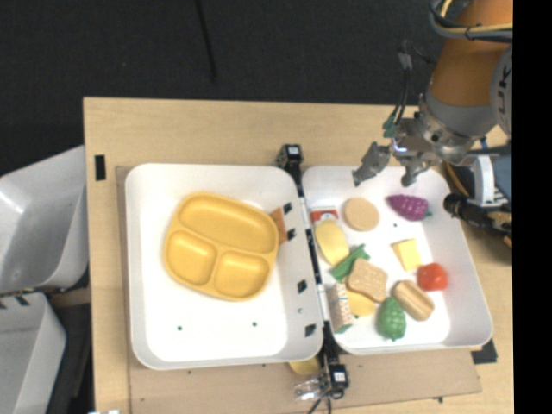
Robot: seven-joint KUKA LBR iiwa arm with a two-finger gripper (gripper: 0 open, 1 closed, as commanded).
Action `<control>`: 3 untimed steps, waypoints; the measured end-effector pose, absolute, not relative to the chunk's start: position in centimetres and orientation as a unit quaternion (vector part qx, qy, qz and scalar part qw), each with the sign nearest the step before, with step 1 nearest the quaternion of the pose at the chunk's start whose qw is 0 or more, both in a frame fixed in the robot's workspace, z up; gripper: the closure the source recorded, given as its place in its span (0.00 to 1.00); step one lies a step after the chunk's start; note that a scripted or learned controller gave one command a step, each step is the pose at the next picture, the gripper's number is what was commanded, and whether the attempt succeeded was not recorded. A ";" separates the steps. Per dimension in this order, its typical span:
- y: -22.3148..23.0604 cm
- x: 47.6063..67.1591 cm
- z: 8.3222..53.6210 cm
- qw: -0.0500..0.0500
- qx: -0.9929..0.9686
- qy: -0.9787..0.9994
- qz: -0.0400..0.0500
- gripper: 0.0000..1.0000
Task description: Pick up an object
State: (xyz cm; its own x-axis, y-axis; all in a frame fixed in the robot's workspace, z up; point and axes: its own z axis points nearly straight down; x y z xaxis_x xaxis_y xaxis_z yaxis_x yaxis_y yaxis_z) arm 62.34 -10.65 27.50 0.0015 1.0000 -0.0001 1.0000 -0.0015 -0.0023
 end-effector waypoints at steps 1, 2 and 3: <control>-10.8 62.4 28.3 0.001 -0.707 -0.707 0.002 1.00; 1.6 59.6 25.0 0.004 -0.703 -0.711 0.001 1.00; 0.8 54.0 33.5 -0.001 -0.706 -0.708 -0.001 1.00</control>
